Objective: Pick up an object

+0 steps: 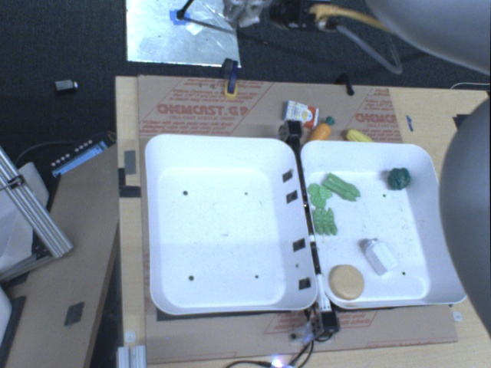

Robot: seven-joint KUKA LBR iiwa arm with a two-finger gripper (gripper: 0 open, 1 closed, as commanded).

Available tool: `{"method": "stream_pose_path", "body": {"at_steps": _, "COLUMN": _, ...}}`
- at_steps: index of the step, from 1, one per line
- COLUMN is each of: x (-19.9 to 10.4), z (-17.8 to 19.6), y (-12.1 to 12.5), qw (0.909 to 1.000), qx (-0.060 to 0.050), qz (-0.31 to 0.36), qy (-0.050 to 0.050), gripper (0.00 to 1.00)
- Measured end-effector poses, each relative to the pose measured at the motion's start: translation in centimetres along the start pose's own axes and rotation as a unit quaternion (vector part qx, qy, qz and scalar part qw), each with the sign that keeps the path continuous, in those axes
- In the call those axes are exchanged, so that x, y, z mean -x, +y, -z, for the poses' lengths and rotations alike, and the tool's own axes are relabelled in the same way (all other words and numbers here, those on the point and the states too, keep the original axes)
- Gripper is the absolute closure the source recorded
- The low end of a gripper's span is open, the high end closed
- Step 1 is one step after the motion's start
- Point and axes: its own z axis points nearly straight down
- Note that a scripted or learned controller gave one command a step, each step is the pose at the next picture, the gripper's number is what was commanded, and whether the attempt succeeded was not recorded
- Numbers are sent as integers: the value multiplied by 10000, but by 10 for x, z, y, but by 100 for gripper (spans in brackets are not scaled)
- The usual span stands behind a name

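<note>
We see two shallow white bins side by side on the table [192,102]. The left bin [165,228] offers open floor from wall to wall. The right bin [420,205] carries everything loose: green leafy pieces [328,198] close to the shared wall at its left, a dark green lump [398,178] near the far right corner, a small white bottle [377,255] lying toward the near side, and a tan round disc [346,282] in the near left corner, just beside the wall. Room is widest across the middle and right of that bin. Beyond its far rim, on the table, lie an orange piece [320,132] and a yellow piece [357,136]. The claw [247,2] hangs at the far edge, above the table; we cannot tell whether it is apart or together.
</note>
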Motion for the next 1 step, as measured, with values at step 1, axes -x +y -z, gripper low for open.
{"method": "stream_pose_path", "body": {"at_steps": 1, "x": 0, "z": 0, "y": 0, "qw": 10000, "qx": 0, "qz": 0, "qy": -1, "gripper": 100}}
